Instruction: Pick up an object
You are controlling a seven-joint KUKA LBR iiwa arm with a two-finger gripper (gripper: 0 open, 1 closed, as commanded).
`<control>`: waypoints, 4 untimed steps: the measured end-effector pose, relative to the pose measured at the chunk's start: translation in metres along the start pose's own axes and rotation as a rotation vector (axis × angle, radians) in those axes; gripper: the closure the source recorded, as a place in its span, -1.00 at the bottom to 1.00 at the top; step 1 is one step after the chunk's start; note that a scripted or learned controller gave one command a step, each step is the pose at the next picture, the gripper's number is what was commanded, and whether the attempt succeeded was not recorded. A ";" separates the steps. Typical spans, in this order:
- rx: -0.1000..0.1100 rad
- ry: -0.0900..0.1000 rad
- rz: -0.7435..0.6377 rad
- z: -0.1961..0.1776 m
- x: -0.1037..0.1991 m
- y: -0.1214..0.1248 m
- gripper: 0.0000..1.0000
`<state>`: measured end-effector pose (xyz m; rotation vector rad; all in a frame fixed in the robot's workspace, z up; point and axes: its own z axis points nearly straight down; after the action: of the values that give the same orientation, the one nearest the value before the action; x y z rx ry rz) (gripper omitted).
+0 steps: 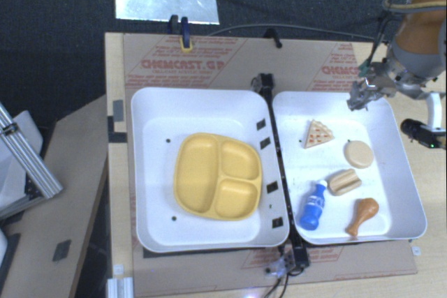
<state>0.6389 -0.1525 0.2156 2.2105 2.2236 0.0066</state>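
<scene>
While the arm [419,24] reaches in from the right of the view, the end effector [358,100] sits over the far rim of the right bin [408,171], near that bin's far corner. Whether it is apart or together cannot be determined; the tip appears as a small dark mass and nothing is visible in it.

All positions below are referenced to the right bin.

- Pizza slice [317,134]: a toy wedge lying flat in the far half of the bin, nearest of all items to the end effector but apart from it.
- Round tan disc [359,153]: lying flat just beyond the bin's centre, toward its right wall.
- Bread roll [344,181]: at the bin's centre, just beside the disc on the near side.
- Blue bottle [313,206]: lying on its side in the near half, toward the bin's left wall, white cap pointing toward the roll.
- Drumstick [362,214]: in the near half, just beside the bottle on its right.

The left bin [150,150] adjoins the right bin's left wall and holds a yellow divided tray [217,176] with three compartments. Both bins rest on a cardboard sheet [209,59] on the table [84,171].
</scene>
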 end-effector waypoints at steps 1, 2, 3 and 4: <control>-0.001 -0.001 0.000 -0.055 0.000 0.002 1.00; 0.007 0.003 -0.003 -0.039 0.055 -0.008 1.00; 0.006 0.003 -0.003 -0.039 0.098 -0.017 1.00; 0.006 0.003 -0.003 -0.036 0.147 -0.021 1.00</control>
<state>0.6167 -0.0054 0.2508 2.2114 2.2312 0.0029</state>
